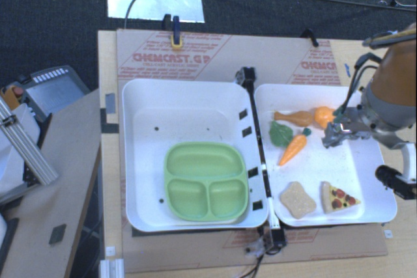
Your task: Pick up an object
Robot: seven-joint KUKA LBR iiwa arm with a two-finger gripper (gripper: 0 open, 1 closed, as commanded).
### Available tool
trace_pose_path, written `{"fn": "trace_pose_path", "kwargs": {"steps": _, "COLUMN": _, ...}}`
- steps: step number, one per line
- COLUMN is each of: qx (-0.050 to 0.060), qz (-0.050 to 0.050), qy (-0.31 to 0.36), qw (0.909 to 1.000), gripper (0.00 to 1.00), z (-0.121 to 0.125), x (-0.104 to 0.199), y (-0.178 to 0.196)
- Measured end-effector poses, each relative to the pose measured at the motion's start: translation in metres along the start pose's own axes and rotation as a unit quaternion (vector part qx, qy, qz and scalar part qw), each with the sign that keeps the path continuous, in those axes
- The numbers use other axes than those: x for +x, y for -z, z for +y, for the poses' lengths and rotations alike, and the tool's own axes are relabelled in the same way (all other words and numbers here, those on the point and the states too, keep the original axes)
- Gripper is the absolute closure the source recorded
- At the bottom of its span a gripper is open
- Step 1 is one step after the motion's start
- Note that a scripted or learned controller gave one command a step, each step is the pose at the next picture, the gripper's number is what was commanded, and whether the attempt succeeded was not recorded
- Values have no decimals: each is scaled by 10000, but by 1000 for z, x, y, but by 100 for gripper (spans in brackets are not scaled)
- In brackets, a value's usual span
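One carrot [293, 148] lies diagonally, tip lower-left; fingers [333, 134] state unclear.

Tray [206, 180] in left bin [140, 140]

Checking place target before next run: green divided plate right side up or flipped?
Right side up. The green plate lies flat in the left bin, its three recessed compartments facing up toward the camera.

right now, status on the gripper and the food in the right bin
Gripper over right bin, holding nothing seen. Orange just beside it, untouched. Carrot, pizza slice nearby, nothing blocking.
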State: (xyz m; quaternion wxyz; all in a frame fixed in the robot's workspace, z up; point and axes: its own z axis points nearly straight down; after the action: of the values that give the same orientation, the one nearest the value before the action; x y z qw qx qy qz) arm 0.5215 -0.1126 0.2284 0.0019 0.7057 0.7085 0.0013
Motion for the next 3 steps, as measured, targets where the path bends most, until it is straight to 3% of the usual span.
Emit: {"fn": "trace_pose_path", "kwargs": {"steps": 3, "qx": 9, "qz": 15, "qy": 27, "qw": 10000, "gripper": 100, "z": 53, "x": 141, "y": 7}}
